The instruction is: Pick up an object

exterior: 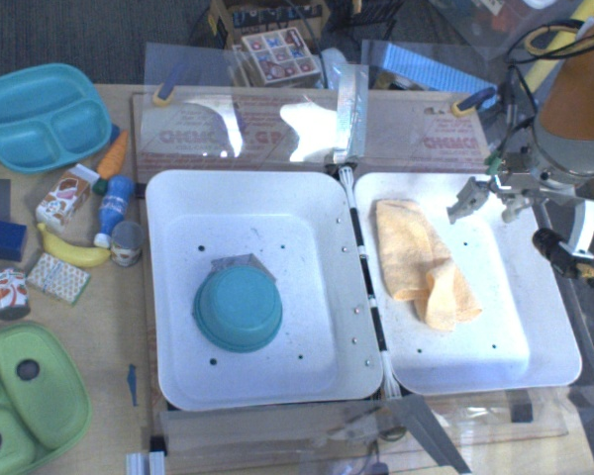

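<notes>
A crumpled yellow-orange cloth (423,262) lies in the left half of the right bin (535,354). In the left bin (178,216) a teal bowl (238,308) sits upside down on a small grey patch. My gripper (490,205) hangs over the back of the right bin, to the right of the cloth's far end and apart from it. Its two fingers are spread open with nothing between them. The grey arm with its orange band (574,97) comes in from the upper right.
To the left of the bins, the bench holds a teal divided plate (42,117), a green tray (25,404), a banana (71,248), a blue bottle (112,208) and small cartons. Cardboard and clear panels (327,127) stand behind the bins.
</notes>
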Controlling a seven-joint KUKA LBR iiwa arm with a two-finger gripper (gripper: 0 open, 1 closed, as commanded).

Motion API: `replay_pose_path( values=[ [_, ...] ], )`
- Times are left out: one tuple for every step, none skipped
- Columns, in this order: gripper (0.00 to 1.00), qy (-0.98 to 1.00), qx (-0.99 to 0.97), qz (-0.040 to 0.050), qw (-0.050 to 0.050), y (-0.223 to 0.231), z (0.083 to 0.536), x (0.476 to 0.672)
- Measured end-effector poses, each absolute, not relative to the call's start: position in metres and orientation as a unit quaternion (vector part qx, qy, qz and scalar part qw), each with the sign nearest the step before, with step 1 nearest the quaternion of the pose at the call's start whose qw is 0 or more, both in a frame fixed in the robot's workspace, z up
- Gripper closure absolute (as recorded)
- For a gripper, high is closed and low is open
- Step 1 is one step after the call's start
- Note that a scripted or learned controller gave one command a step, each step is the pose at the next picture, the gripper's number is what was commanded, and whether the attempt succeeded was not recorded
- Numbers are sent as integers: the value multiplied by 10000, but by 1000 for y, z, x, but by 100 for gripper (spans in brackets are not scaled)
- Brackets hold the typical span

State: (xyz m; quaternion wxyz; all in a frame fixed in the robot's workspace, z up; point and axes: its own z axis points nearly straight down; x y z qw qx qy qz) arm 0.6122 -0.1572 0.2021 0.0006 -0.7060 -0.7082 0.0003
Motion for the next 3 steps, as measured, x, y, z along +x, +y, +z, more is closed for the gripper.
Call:
replay_pose_path(
  values=[
    [0, -7521, -6591, 2, 1, -174, 115, 577],
    [0, -7635, -6458, -31, -51, -132, 91, 526],
    [100, -7625, -6470, -50, -71, -132, 101, 527]
  ],
)
